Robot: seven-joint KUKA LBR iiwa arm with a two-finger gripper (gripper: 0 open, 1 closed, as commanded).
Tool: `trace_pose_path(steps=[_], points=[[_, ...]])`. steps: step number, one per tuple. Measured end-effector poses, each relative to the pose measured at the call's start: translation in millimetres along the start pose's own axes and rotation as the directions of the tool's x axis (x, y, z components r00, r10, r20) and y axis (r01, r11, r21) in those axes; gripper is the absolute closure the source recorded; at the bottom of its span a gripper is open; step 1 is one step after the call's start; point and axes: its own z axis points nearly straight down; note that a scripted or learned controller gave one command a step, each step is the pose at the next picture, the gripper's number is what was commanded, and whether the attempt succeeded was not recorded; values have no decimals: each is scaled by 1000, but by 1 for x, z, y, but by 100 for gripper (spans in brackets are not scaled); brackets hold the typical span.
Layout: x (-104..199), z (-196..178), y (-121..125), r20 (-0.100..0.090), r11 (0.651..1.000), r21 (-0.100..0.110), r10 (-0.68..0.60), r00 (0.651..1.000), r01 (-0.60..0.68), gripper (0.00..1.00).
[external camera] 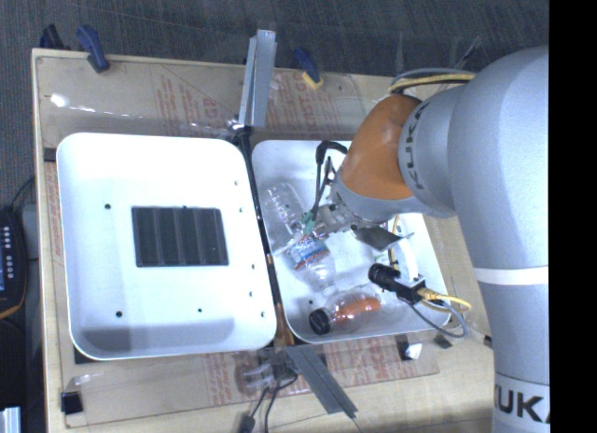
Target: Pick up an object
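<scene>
In the right bin lies a clear plastic bottle with a blue label, stretched from upper left to lower right. My gripper is low in this bin, right over the bottle's middle and touching or nearly touching it; the wrist and orange band hide how it meets the bottle. Near the bin's front wall lies an orange-brown object with a black end, apart from the gripper.
The left bin holds a dark ribbed rectangle at its middle. A grey metal post stands behind the divide between the bins. The arm covers the right bin's right half.
</scene>
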Motion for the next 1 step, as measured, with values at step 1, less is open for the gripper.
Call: trace_pose_path(steps=[1], points=[[0,-11,1,1,1000,-2,-3,1000,3,100]])
